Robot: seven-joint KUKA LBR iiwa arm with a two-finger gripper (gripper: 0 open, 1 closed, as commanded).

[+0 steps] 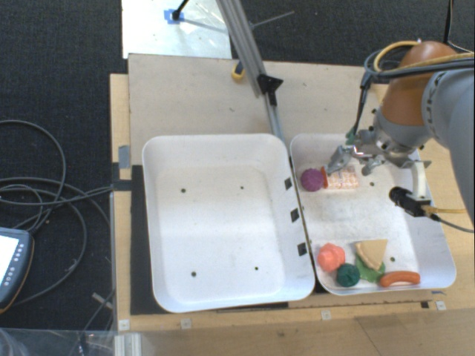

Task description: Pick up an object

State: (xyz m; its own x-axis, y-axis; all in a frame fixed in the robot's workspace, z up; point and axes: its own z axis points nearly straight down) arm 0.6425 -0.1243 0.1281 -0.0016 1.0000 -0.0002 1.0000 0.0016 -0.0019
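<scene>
The gripper (343, 163) is down in the right-hand bin (441, 232), near its far end, right over a pale pink and white block (344, 181) that looks like a slice of toy cake or a wafer. One grey finger (338, 158) reaches toward the block's upper left corner. From up here I cannot tell how far the claw is spread, or whether it is touching the block or just hanging above it; the wrist hardware covers that spot. Nothing is visibly caught in it.

Just beside the block, on its left, sits a purple ball-shaped toy (312, 179), touching or nearly touching it.

Well apart, at the near end of the same bin, a small cluster lies together: an orange-pink round toy (331, 256), a dark green ball (347, 275), a tan wedge (372, 253) like a sandwich slice with a bit of green under it, and a red-orange sausage shape (401, 278) against the near rim.

The left bin (223, 221) shows its white floor with a few dark dots.

The arm (438, 102) comes in from the right, its orange band above the wrist, a yellow cable looping over it. A black connector (404, 197) hangs over the bin's right side.
</scene>
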